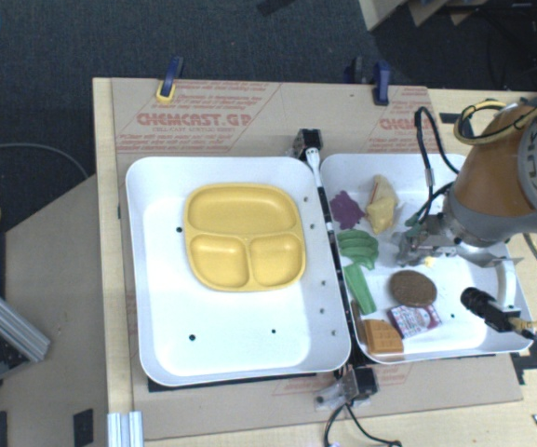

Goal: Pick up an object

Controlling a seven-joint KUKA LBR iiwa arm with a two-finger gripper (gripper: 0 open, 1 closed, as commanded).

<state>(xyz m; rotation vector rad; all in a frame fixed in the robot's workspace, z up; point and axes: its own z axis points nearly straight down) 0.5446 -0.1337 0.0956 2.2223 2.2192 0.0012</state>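
Two shallow white bins are seen side by side in the camera view: the left bin bears a yellow three-compartment plastic plate, and the right bin carries the loose objects. Gathered there are a purple soft lump, a pale yellow bulb-shaped piece, a green leafy toy vegetable, a round brown disc, a red and white wrapped packet and a tan square cracker. The grey arm with its orange band is reached in from the right, and the two-finger gripper is lowered just above the brown disc. Its opening cannot be told. The approach step is judged to be in hand, nothing being seen held; a descent and a closing on one object would be called for next.
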